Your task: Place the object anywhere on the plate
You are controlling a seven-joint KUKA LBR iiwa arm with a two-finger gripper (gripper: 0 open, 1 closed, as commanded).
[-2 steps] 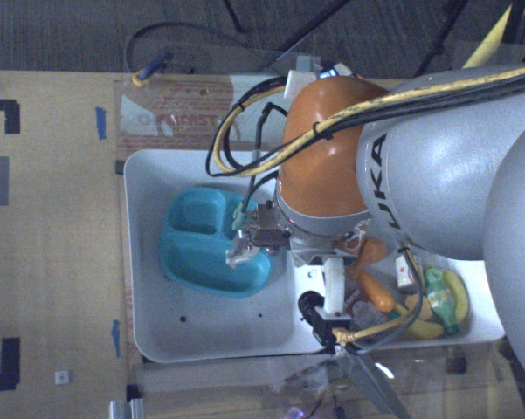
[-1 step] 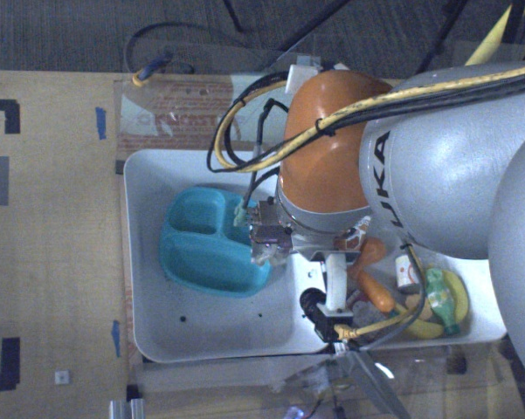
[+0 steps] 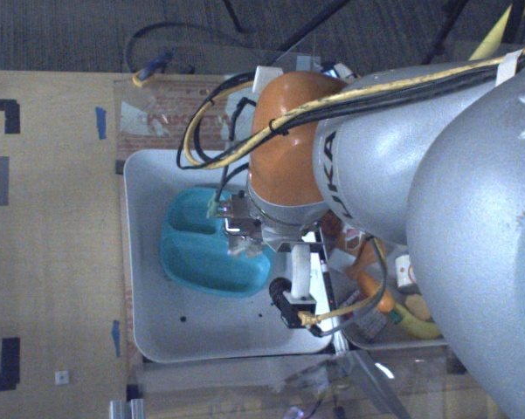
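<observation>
At the far left the bench (image 3: 52,260) is bare wood marked with black tape corners and small blue tape strips. Next comes the left white bin (image 3: 148,321), where the blue divided plate (image 3: 196,251) lies toward the bin's upper right. The gripper (image 3: 238,227) hangs over the plate's right edge, below the orange band (image 3: 284,138); the wrist hides its tips, so whether they are apart, together or clamped on anything cannot be told, and no object can be seen in them. The likely task objects sit further right, in the right bin (image 3: 393,339): an orange item (image 3: 371,278) and a yellow, banana-like piece (image 3: 419,321), half hidden by the arm (image 3: 437,182). The risk, as judged here, is an empty or slipping grasp, or a release at the plate's rim letting the object roll off into the bin. The only legible writing is "UKA" on the arm's grey casing.
</observation>
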